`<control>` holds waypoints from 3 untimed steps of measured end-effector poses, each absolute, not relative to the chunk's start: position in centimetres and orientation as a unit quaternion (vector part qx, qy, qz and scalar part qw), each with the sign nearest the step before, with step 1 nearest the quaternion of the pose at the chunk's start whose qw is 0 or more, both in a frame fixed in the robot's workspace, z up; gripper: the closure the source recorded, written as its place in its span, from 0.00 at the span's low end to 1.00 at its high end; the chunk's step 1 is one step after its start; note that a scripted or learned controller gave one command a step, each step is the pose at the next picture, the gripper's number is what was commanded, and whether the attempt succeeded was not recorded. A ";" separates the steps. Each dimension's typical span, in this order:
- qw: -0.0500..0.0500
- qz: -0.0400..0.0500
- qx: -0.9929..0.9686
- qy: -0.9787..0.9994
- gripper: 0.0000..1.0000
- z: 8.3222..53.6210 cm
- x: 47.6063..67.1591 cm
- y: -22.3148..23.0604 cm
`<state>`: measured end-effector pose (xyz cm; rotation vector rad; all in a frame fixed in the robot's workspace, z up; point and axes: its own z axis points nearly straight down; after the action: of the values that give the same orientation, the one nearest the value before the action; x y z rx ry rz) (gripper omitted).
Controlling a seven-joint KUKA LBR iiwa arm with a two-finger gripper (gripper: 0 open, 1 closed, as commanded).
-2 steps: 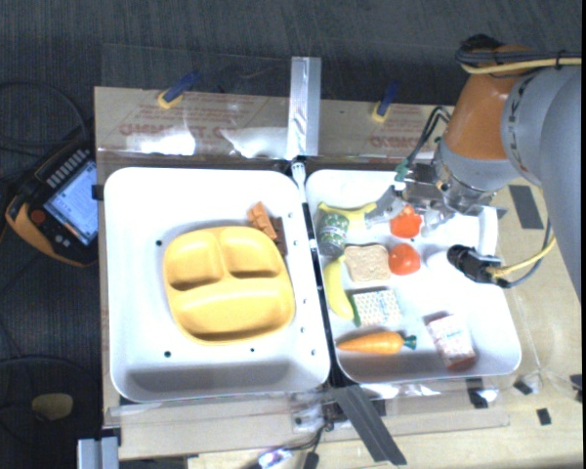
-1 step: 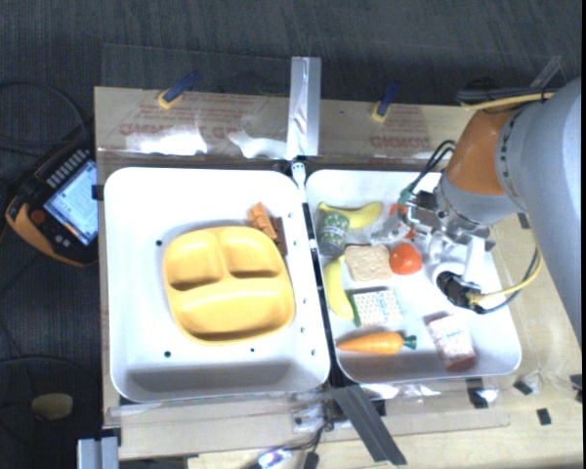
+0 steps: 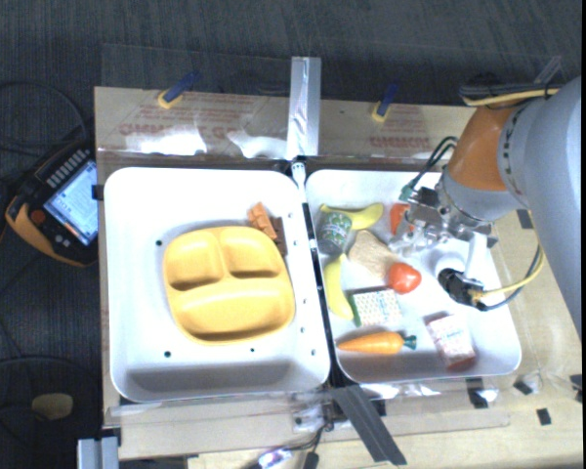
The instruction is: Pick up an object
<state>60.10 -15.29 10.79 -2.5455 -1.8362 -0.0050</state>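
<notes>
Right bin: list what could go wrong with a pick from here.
1. The items in the right bin lie crowded: the tomato touches the bread slice, so closing on one may drag the other.
2. The gripper hangs near the bin's upper wall, so a descent there may hit the wall.
3. The carrot lies close to the front wall, leaving little room.

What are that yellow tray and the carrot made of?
The yellow tray looks like moulded plastic: smooth, even colour, soft sheen, rounded compartments. The carrot seems a plastic toy, judging by its uniform orange and slight gloss, though the view is too coarse to be sure.
</notes>
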 end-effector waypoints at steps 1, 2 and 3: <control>0.002 -0.002 -0.811 -0.585 0.00 10.8 60.1 -15.3; -0.002 -0.002 -0.754 -0.657 0.00 9.9 53.5 -13.5; 0.000 -0.003 -0.754 -0.657 1.00 10.7 53.5 -13.4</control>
<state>53.50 -13.44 10.72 -2.3684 -2.0652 -0.0096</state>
